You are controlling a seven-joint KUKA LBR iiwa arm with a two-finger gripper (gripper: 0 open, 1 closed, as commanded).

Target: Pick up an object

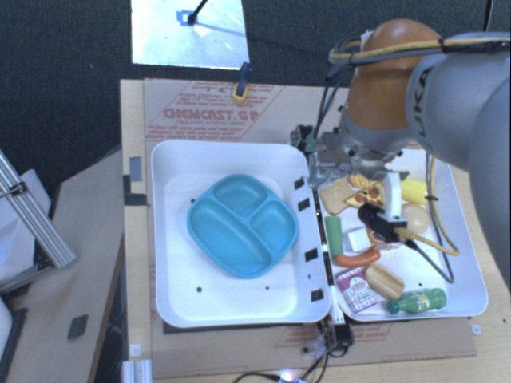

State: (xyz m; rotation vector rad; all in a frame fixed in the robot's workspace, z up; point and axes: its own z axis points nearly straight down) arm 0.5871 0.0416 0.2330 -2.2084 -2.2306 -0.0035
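Nearest the camera, at the lower right of the frame, a green bottle (417, 301) is seen lying on its side in the right bin (471, 290), its long axis running left to right. Just left of it a bread roll (384, 280) and a small red-and-white packet (357, 289) are noted; print on the packet is too small to be read. Above these, a red sausage (357, 257) and a green block (333, 234) lie against the bin's left wall. In the left bin (180, 294) a blue divided plate (242, 224) is set near the middle. Further up, the end effector (351, 168) is located at the upper left corner of the right bin, below the orange wrist band (383, 86); whether it is spread or pressed together cannot be told, and nothing is seen held. The toy foods lie below and to the right of it, a tan piece (338, 196) being closest, just beneath; a short descent is judged sufficient. At the far end, "CHEMCAST" is read in red on the brown sheet (209, 106) over the counter (84, 214).
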